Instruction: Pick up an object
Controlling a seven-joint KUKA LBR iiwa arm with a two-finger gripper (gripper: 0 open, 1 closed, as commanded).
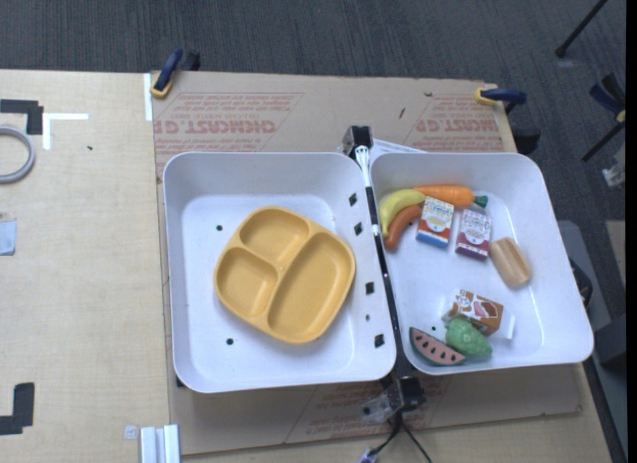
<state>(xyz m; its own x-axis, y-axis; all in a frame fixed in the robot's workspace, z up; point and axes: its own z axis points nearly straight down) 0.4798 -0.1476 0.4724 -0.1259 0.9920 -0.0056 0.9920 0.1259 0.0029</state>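
The right bin (557, 252) holds several toy foods. A yellow banana (396, 200) and an orange sausage (401, 224) lie at its left. A carrot (445, 193) sits along the far side. Two small cartons stand side by side, one blue and white (435, 222), one dark red (474, 232). A tan bread piece (510, 261) lies to their right. Near the front sit a brown and white packet (476, 310), a green vegetable (468, 339) and a watermelon slice (435, 349).
The left bin (189, 282) holds a yellow three-compartment plate (285, 274). Both bins rest on a cardboard sheet (299, 113) held by blue and yellow clamps (167, 71) at the back corners. A cable and clip (396, 406) sit at the front between the bins.
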